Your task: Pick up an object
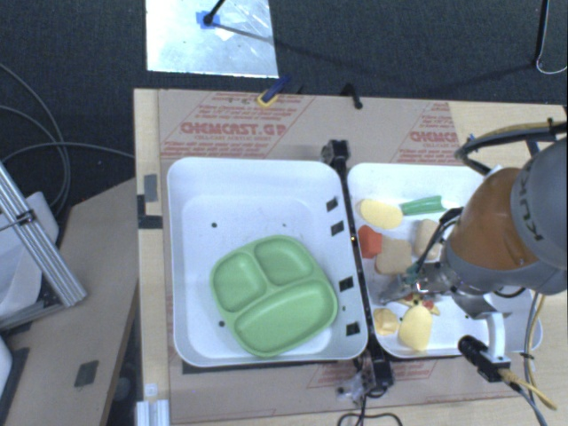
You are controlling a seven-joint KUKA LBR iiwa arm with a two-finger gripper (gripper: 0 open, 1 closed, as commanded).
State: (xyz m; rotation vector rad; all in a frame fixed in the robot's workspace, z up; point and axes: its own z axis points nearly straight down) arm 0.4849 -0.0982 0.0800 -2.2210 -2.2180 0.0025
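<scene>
The right bin [404, 177] holds several toy foods. A pale yellow piece [380, 212] lies next to a green stick-shaped piece [421, 206] near the far wall. A red-orange piece [369, 240] and a beige block [393, 256] sit in the middle. A yellow pear-like piece [415, 327] and a smaller yellow bit [384, 320] lie by the near wall. My gripper [415, 285] is down in this bin, just above the pear-like piece and beside the beige block. The arm's orange band [493, 224] hides the bin's right half.
In the left bin [204, 193] lies a green divided plate [273, 295]. A black divider with clips [348, 238] runs between the two bins. Cardboard [240, 122] covers the bench behind them. Cables hang off the bench's near right edge.
</scene>
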